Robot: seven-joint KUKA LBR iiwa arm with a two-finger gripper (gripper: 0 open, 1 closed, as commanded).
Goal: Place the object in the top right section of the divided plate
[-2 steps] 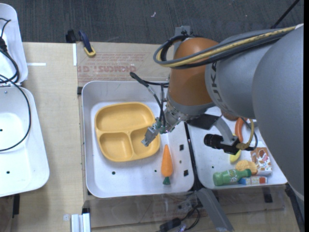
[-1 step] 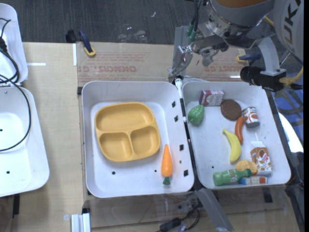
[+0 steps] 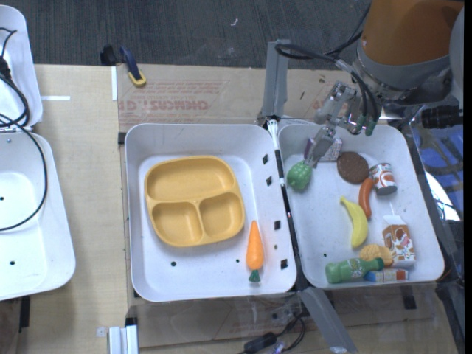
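Camera view has the gripper (image 3: pixel 318 148) right-centre, can't tell its finger state, so drop square over the green veggie (image 3: pixel 299 175) before heading for the yellow divided plate (image 3: pixel 195 199).

Robot lab: bench (image 3: pixel 74 94), white bins (image 3: pixel 136 198)

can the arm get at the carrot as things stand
Probably yes: the carrot lies alone beside the yellow plate in the left bin, nothing over it. The tool sits over the right bin.
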